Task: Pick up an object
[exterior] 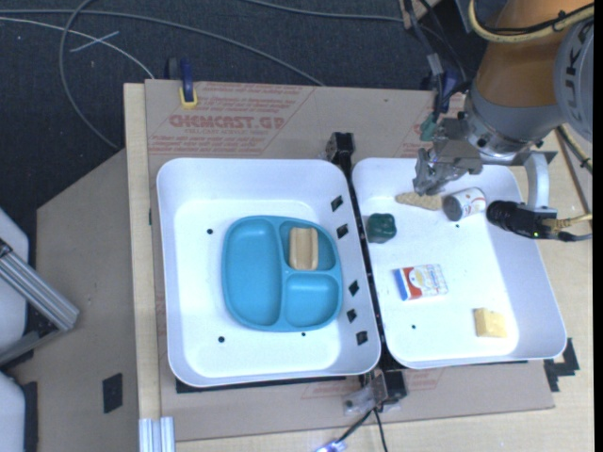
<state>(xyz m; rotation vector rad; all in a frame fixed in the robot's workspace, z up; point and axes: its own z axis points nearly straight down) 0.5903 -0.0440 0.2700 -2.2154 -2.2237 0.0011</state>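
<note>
My gripper [429, 185] hangs over the far edge of the right bin [528, 281], its tips just above a flat tan piece [417, 200]. Close to its right lies a small white and grey cylinder [464, 203]. A dark green lump [381, 226] rests near the bin's left wall. A white card with red and blue print [419, 282] lies in the middle, and a yellow block [489, 322] sits toward the near right corner. The left bin [188, 252] holds a blue divided tray [254, 281] with a tan block [302, 248] in its upper right compartment.
A row of black clips [350, 252] runs along the seam between the bins. A black cable end [513, 217] juts in at the right bin's far right. The bins rest on a cardboard sheet [236, 121] with a blue and yellow clamp [187, 87].
</note>
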